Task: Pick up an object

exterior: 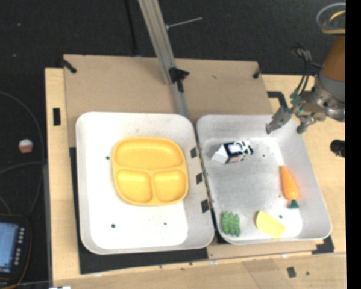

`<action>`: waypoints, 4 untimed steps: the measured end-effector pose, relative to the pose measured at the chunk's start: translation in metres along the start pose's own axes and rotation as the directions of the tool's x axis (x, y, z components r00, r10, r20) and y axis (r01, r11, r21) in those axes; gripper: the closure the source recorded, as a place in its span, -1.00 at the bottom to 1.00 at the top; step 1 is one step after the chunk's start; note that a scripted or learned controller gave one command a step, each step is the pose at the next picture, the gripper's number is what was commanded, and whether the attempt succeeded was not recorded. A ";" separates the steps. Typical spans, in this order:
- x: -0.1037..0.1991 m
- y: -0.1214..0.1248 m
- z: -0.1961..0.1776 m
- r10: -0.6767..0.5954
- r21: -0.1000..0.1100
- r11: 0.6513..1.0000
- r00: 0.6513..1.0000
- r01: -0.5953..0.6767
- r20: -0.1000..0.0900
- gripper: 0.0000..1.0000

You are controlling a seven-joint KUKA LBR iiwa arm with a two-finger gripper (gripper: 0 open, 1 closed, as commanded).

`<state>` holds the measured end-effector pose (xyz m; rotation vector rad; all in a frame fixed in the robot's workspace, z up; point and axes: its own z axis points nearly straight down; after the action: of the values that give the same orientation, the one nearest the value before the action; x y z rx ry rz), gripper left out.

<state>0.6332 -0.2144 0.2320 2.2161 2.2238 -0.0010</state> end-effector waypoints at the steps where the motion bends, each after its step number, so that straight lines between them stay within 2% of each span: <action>1: 0.000 0.000 0.000 -0.001 0.001 1.000 1.000 0.001 0.001 -1.00; 2: -0.009 -0.004 0.060 0.004 0.006 1.000 1.000 -0.004 0.000 -1.00; 3: -0.007 -0.007 0.106 0.004 -0.002 1.000 1.000 -0.004 0.000 -1.00; 4: -0.009 -0.007 0.132 0.004 0.002 1.000 1.000 -0.004 0.001 -1.00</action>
<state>0.6265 -0.2233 0.1003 2.2211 2.2199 -0.0041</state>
